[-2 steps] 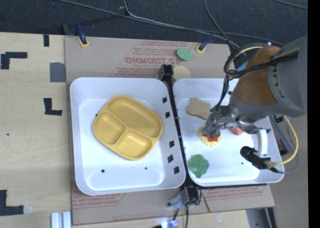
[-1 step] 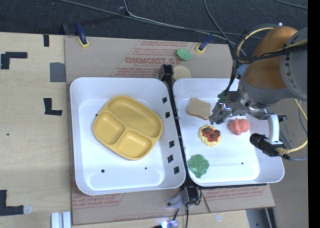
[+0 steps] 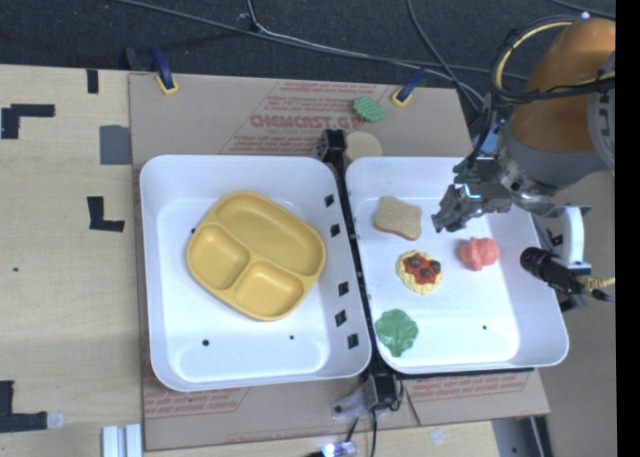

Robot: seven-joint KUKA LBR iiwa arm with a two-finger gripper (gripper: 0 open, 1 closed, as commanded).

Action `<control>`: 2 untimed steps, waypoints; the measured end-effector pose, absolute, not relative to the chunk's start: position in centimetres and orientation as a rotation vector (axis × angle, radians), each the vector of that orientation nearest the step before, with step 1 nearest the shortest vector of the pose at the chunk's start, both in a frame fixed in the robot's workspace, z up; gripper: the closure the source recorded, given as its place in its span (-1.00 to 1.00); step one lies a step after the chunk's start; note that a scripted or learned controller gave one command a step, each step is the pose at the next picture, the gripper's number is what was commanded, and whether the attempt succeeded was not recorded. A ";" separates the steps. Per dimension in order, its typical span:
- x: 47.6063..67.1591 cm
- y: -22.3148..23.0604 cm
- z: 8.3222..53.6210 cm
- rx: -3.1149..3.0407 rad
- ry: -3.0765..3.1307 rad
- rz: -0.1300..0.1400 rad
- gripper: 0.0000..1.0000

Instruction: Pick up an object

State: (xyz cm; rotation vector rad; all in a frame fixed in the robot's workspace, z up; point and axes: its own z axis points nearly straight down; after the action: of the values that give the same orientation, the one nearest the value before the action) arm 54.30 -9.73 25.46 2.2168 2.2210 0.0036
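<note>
My end effector (image 3: 452,213) hangs over the right bin (image 3: 500,345), in its far half, dark and pointing down toward the left. From this slanted view I cannot tell how its tips stand, and I see nothing held in it. It sits between two of the pieces in the bin without clearly touching either.

Just to its left lies a tan slice of toy bread (image 3: 397,217), its long axis running from far left to near right, flat on the bin floor. Just to the near right of my end effector is a pink toy (image 3: 479,253), rounded and lumpy, with no clear long axis. Nearer still, toward the middle of the bin, sits a small yellow round piece with red and dark topping (image 3: 420,271), lying flat. At the near left corner of the same bin rests a green leafy toy (image 3: 397,331), close beside the bin wall.

The left bin (image 3: 165,245) carries a yellow divided plate (image 3: 256,255) with three compartments, turned at an angle, well apart from me. The two bins touch along a middle seam with black clips.

Beyond the bins, on the cardboard sheet (image 3: 290,120) that covers the surface, a small green disc (image 3: 368,108) lies near the far edge, and two blue-and-yellow clamps hold the sheet. Cables trail over the dark floor beyond.
</note>
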 end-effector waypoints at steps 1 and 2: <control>54.2 -5.3 24.2 2.217 2.227 -0.002 1.00; 54.0 1.1 24.0 2.215 2.231 -0.001 1.00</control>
State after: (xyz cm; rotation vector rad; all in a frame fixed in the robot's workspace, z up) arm 53.99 1.09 24.05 2.2145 2.2307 -0.0006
